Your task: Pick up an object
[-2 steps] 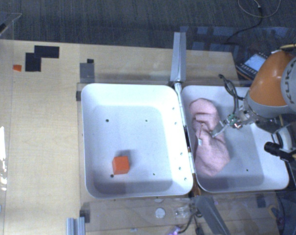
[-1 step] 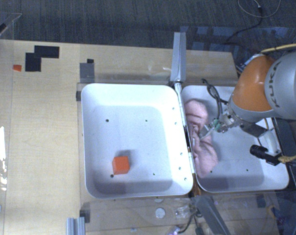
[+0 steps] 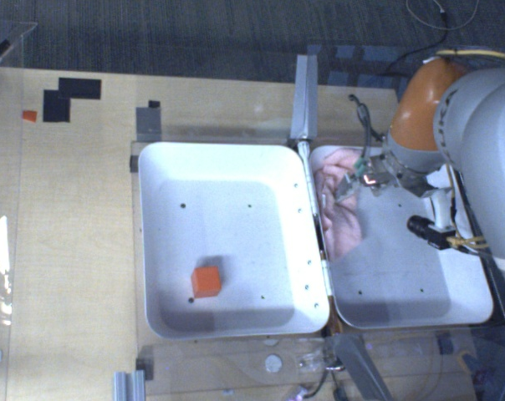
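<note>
A small orange cube [image 3: 206, 281] lies in the left bin [image 3: 165, 224], near its front left. A pink crumpled cloth [image 3: 338, 205] lies along the left wall of the right bin [image 3: 420, 291]. My gripper [image 3: 355, 182] hangs over the upper part of the pink cloth, at the far left of the right bin, with the grey arm and its orange band behind it to the right.
A metal divider post [image 3: 305, 98] stands at the back between the two bins. Black blocks [image 3: 67, 97] and a small orange marker [image 3: 29, 116] sit on the wooden bench at the far left. A cable [image 3: 441, 232] hangs off the arm over the right bin.
</note>
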Action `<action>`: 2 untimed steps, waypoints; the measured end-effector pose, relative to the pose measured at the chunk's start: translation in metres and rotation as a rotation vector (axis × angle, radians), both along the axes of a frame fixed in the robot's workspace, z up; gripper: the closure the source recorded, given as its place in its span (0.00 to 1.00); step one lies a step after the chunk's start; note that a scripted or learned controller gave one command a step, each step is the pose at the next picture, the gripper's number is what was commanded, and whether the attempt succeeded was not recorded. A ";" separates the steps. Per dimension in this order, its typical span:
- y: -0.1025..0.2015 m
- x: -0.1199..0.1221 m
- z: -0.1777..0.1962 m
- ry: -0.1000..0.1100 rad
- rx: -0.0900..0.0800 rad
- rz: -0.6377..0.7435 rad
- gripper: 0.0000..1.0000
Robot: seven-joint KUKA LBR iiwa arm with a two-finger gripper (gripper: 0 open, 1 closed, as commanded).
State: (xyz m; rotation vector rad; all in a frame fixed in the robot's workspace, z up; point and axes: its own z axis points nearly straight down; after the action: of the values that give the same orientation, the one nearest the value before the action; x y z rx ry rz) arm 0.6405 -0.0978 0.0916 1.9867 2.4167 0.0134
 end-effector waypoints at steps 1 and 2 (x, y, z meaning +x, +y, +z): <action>-0.059 -0.011 0.113 0.003 -0.003 0.030 0.00; -0.026 0.028 0.031 0.009 -0.002 0.220 0.00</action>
State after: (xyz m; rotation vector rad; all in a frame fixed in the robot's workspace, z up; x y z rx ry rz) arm 0.6682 -0.1243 0.1227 1.7134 2.6253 0.0046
